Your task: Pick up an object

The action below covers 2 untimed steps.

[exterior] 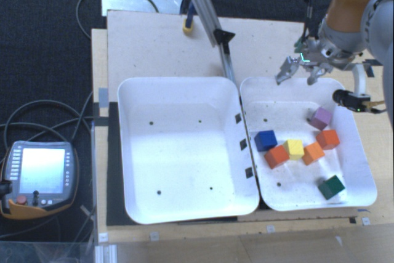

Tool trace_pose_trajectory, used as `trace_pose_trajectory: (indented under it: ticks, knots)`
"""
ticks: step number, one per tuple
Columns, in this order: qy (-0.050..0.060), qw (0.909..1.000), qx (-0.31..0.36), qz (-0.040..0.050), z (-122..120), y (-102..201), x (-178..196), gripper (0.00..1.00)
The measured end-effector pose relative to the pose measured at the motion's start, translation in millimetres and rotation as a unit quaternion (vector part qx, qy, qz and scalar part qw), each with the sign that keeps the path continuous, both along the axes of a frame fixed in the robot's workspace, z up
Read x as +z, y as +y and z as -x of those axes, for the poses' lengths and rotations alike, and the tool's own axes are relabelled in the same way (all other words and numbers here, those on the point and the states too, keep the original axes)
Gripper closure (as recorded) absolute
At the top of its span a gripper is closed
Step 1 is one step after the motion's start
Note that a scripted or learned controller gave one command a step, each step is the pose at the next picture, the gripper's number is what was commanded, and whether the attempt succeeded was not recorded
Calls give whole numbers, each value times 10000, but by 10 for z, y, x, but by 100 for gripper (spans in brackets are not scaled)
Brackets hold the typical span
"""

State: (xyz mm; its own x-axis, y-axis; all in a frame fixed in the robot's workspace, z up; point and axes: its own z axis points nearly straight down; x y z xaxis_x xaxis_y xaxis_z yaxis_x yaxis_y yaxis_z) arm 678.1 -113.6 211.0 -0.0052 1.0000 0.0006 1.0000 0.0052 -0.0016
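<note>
My gripper [299, 75] hangs above the far rim of the right bin [357, 194], fingers spread open with nothing between them. In that bin lie several small blocks: a purple block [320, 117], an orange block [328, 138], a second orange block [313, 152], a yellow block [295, 148], a red-orange block [277, 156], a blue block [265, 140] and a dark green block [332, 186]. The purple block is the closest to the gripper, a little right and toward the near side of it.
The left bin [132, 194] stands beside the right one, sharing a raised divider with black clips [244, 145]. A slanted metal pole [203, 0] crosses the bench behind the bins. A teach pendant [37, 178] lies off the bench at left.
</note>
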Motion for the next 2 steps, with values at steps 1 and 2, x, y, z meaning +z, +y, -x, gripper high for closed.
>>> trace_pose_trajectory:
  ticks: [1,2]
  knots:
    - [-19,10000,5,8,-8,-1,27,0]
    - [-1,10000,2,7,-64,-29,-570,0]
